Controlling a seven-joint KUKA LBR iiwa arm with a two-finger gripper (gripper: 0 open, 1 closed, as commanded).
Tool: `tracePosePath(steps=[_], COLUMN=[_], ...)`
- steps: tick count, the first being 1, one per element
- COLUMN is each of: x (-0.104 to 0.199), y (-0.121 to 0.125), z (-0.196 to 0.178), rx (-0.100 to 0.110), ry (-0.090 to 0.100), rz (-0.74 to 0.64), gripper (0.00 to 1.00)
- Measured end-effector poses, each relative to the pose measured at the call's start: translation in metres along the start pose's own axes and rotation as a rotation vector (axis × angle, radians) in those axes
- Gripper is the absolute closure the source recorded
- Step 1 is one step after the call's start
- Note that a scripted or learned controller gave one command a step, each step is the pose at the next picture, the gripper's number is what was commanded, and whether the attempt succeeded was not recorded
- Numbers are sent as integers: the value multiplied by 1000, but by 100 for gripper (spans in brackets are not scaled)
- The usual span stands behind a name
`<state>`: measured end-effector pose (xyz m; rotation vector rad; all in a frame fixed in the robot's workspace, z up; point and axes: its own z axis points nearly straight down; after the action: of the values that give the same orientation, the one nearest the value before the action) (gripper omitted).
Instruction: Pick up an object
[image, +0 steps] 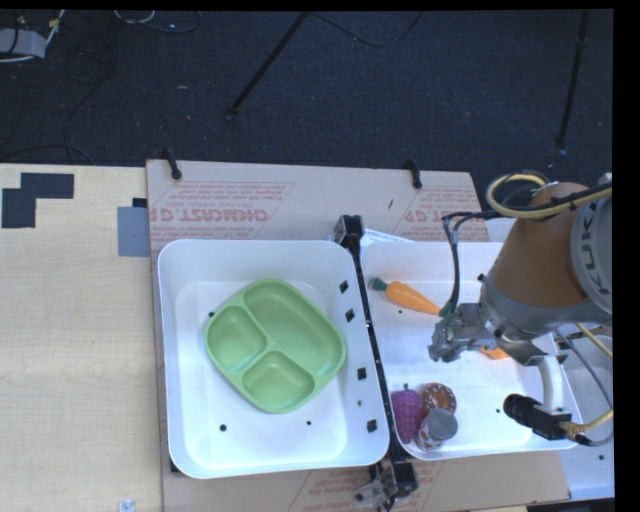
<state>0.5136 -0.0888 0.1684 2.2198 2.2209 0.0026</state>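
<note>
Your gripper (447, 340) is hovering in the right bin (520, 425) just beside the carrot (412, 296); grip state unclear. A purple toy (407, 408) and cup (438, 425) are crowding the near corner; a green tray (275, 344) is sitting in the left bin (190, 400).

You're looking at a lab: bench (70, 350) with cardboard sheet (300, 205), cables on dark carpet (300, 80).

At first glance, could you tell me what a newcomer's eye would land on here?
Most likely the green divided plate, lying alone in the left bin. Next comes the arm's gripper, low over the right bin near the orange carrot, with a purple item and a small can at that bin's near edge.
</note>
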Motion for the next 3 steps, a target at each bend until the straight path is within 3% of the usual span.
tracePosePath(steps=[2,3], x=[-2,50], y=[2,16], z=[-86,-89], rx=[1,4], ry=[0,2], rz=[0,-4], gripper=[100,100])
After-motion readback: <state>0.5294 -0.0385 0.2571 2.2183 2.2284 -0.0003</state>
